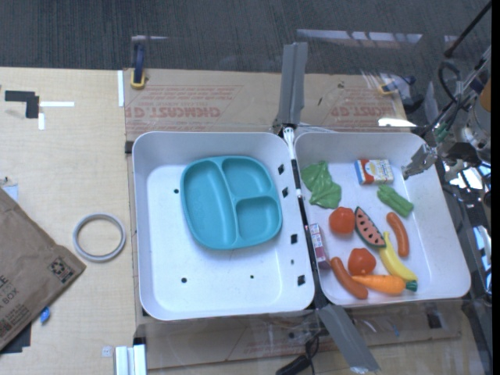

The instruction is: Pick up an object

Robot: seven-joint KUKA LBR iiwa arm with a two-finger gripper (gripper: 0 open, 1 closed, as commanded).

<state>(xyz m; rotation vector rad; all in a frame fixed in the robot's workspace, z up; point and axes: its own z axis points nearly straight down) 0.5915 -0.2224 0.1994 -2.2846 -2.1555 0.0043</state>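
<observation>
Tabletop is carrying two white bins; toy food is lying in the right bin (pixel 461 280). End effector (pixel 416 165) is hovering at its upper-right rim; grip state cannot be told. Red sausage (pixel 398 233) is probably light, rigid, slippery; grasp across its middle.

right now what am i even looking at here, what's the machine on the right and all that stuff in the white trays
You are looking down at a slant from one fixed camera above a workbench. Two shallow white bins sit side by side. The left bin holds a teal divided plate. The right bin holds toy food: a green leaf, a small carton, a tomato, a watermelon slice, a banana, a carrot and a few more pieces. The machine coming in from the right is a robot arm; its gripper is at the right bin's far right corner, above the toys. Nothing is visibly held. A roll of tape lies on the bench to the left.
</observation>
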